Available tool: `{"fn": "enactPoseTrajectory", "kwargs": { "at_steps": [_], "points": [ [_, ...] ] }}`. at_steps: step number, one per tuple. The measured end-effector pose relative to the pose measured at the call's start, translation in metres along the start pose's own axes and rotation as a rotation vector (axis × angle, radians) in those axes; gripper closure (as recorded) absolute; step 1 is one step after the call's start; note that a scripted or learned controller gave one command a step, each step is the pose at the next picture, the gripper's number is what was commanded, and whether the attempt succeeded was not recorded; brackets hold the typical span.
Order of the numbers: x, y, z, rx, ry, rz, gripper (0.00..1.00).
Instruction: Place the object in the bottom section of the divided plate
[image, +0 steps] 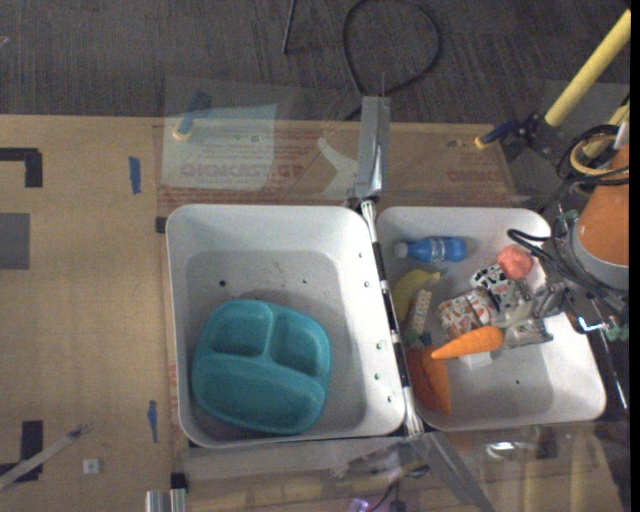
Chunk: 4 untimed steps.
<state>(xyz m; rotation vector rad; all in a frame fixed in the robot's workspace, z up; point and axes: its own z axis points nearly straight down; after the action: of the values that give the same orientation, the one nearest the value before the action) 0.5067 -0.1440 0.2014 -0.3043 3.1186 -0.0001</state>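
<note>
A teal divided plate (262, 365) lies in the left bin (190, 250), toward its front left. In the right bin (580, 395), an orange carrot (466, 345) lies pointing left, near the middle. My gripper (526, 326) is low in the right bin, at the carrot's thick right end and touching or nearly touching it. Whether the carrot is in its grasp is not visible. The arm's orange band (610, 222) rises at the right edge.
The right bin also holds a blue bottle (436, 249), a yellow banana (412, 290), a pink ball (514, 262), printed snack packets (462, 314) and an orange piece (432, 385) by the divider. A metal rail (385, 310) separates the bins.
</note>
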Motion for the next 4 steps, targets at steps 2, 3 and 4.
{"fn": "enactPoseTrajectory", "kwargs": {
  "at_steps": [2, 3, 4],
  "points": [
    [-0.005, 0.043, -0.032, 0.0, 0.0, -0.229, 1.0],
    [-0.023, 0.023, -0.013, 0.001, 0.0, -0.059, 1.0],
    [-0.047, 0.108, -0.011, -0.002, 0.004, -0.17, 1.0]
  ]
}}
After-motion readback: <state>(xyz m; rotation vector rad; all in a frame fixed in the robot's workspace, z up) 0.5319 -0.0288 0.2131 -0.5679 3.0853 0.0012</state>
